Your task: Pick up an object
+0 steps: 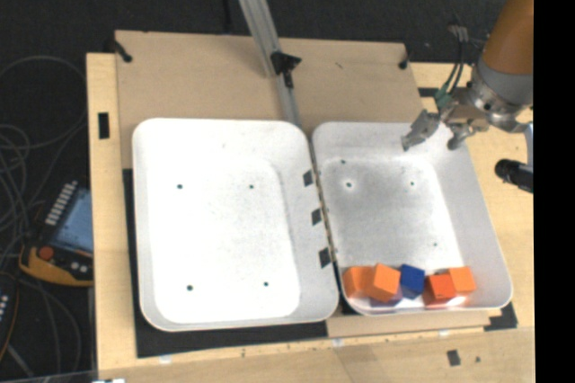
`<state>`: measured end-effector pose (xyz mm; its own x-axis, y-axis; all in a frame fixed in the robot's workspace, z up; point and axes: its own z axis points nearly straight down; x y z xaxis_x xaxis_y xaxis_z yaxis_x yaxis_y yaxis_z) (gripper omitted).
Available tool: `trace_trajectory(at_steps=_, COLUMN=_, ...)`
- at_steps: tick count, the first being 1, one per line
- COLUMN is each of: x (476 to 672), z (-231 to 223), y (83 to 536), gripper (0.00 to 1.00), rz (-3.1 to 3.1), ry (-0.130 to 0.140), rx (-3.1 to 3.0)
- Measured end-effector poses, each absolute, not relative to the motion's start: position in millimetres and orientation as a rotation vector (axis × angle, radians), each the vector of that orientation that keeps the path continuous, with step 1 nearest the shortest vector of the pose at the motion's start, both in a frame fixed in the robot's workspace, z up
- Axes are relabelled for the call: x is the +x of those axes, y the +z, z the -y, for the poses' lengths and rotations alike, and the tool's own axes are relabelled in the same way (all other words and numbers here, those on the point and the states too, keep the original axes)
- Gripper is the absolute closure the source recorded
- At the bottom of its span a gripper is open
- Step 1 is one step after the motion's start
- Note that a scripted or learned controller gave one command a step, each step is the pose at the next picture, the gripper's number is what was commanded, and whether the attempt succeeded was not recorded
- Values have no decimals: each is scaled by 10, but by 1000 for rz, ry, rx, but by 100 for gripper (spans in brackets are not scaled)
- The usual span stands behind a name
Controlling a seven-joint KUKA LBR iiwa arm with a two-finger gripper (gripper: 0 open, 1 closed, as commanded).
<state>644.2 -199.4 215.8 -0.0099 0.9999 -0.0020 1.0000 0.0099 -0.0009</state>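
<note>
Gripper [437,133] hovers over far right corner of right bin [467,192] — fingers spread apart, nothing between them. Blocks well below it, along bin's near wall: orange block [374,281], blue block [411,280], second orange block [449,284] — touching in row. Left bin [225,219] far off to gripper's left.

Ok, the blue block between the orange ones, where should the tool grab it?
Come straight down on the blue block and pinch its front and back faces. Orange blocks crowd its left and right, so those sides look blocked; the bin's front wall leaves little room.
</note>
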Motion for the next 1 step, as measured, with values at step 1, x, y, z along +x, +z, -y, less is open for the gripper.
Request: trace_trajectory(at_steps=1, x=6370, z=1483, y=1993, gripper=0, rz=-2228, ry=-1, rx=2216)
